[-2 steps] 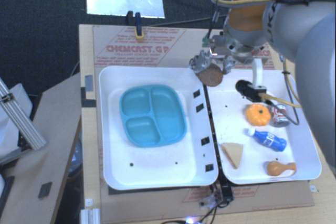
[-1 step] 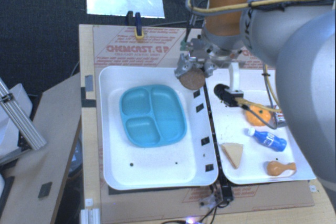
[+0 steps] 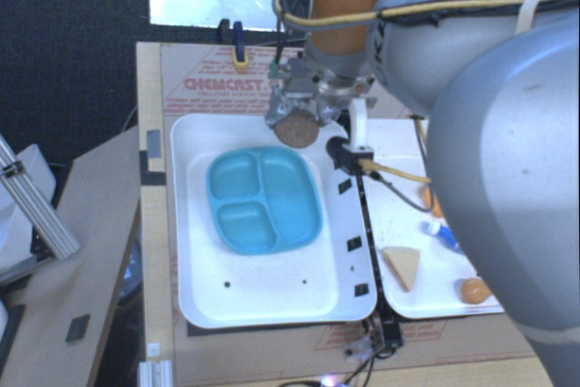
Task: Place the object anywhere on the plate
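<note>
A light blue divided plate (image 3: pixel 265 198) lies in the left white bin (image 3: pixel 195 276). My gripper (image 3: pixel 294 120) hangs over the plate's far right rim, just past the plate's edge. A brown round object (image 3: pixel 296 132) sits at the fingertips and looks pinched between them, lifted off the bin floor. The grey arm with its orange band comes in from the right and hides much of the right bin.
The right bin (image 3: pixel 417 308) holds a tan wedge (image 3: pixel 403 267), a small orange-brown lump (image 3: pixel 473 290) and a blue and white item (image 3: pixel 442 231). A black divider (image 3: pixel 362 222) runs between the bins. Clamps (image 3: pixel 237 45) stand at the bench's far edge.
</note>
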Motion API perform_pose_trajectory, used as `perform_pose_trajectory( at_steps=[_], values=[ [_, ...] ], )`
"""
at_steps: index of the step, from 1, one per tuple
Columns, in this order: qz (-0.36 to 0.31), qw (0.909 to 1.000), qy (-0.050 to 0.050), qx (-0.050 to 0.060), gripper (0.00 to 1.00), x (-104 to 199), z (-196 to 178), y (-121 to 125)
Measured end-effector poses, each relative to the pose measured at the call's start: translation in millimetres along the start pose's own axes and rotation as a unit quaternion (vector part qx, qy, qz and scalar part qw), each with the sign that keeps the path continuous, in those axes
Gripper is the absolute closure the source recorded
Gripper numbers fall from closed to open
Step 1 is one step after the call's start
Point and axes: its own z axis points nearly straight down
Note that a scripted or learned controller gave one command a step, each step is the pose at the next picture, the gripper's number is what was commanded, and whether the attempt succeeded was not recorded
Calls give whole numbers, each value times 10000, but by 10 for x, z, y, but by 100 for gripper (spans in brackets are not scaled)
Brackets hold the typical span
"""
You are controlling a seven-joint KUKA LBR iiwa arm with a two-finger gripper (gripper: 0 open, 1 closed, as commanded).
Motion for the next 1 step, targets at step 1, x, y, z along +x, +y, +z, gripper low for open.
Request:
perform_pose_trajectory(
  at_steps=[1],
  values=[
    [37, 10000, -12, 9, 100, -52, 15, -42]
  ],
)
